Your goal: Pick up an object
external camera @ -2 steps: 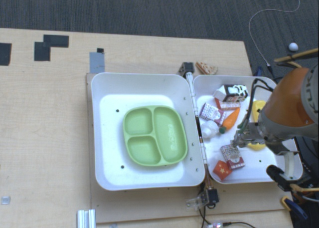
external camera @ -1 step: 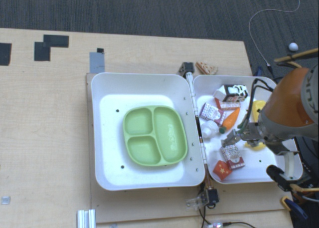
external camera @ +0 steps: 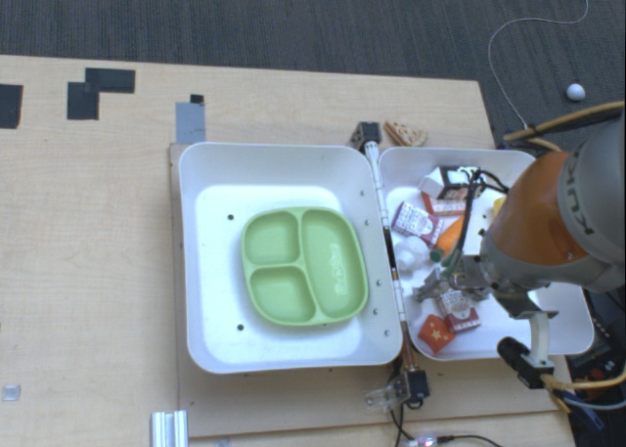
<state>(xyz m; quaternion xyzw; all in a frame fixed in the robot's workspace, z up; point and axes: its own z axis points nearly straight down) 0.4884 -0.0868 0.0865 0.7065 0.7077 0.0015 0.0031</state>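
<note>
The right bin holds several small objects: a red and white packet, an orange piece, a white lump, a red block and a small red-and-white packet. My gripper hangs low over the front half of this bin, just above the red block and the small packet. Its metal parts blur into the clutter. The grey arm with its orange band covers the bin's right side.
The left bin holds a light green divided plate. A metal clamp sits at the far end of the wall between the bins. Cables trail along the bench's front edge. The wooden bench stretches to the left.
</note>
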